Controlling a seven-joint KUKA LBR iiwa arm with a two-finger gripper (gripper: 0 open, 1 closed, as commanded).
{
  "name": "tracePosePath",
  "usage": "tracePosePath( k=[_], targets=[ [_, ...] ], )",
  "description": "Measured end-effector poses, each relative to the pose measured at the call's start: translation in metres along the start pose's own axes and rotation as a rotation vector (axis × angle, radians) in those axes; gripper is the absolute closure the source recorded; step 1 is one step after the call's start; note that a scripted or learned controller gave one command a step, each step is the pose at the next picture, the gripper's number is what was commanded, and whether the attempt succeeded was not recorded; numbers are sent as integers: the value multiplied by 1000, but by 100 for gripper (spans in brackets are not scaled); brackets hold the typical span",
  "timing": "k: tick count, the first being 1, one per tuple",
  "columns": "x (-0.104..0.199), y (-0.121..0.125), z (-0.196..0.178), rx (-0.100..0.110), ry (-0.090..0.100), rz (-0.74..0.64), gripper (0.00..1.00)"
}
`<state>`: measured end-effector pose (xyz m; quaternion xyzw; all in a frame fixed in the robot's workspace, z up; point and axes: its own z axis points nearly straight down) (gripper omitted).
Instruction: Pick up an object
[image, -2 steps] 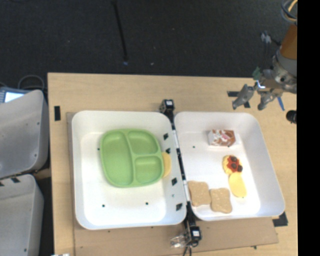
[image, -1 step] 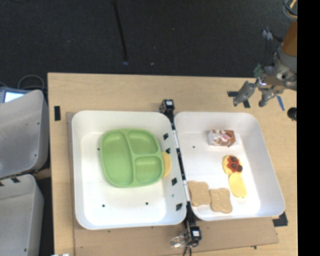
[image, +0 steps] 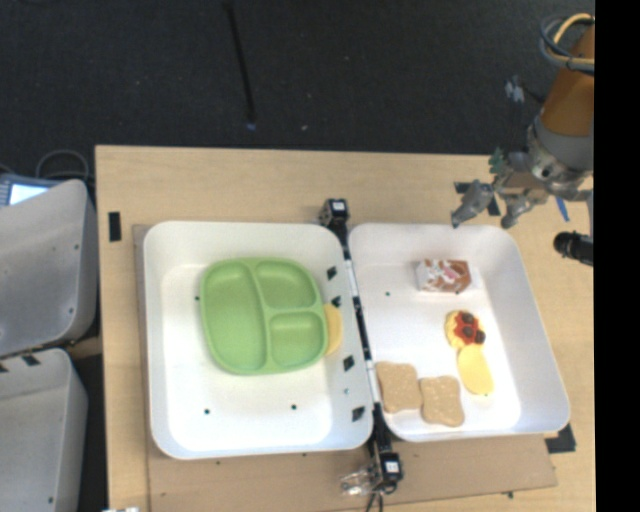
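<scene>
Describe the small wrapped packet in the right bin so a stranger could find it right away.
Start at the right bin, the one without the green tray. Look toward its far edge, nearest the pincer. The packet lies there alone, reddish-brown and white with a crinkled look, unlike the tan toast slices and yellow pieces near the front.

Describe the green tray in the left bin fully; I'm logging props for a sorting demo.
The green tray is a light green, matte, plastic-looking divided plate with rounded corners and three compartments: one large on its left, two smaller on its right. It lies flat and right side up on the floor of the left bin, roughly central, nearer the bin's right wall. A yellow object pokes out from under its right edge. The tray holds nothing.
</scene>
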<state>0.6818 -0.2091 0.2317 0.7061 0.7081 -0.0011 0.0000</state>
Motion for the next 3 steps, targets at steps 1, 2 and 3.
tracePosePath(
  k=[1,2,3],
  targets=[
    [6,-2,60,1,0,-4,0],
    [-3,0,118,0,-1,-1,0],
    [-4,2,102,-8,-6,-4,100]
  ],
)
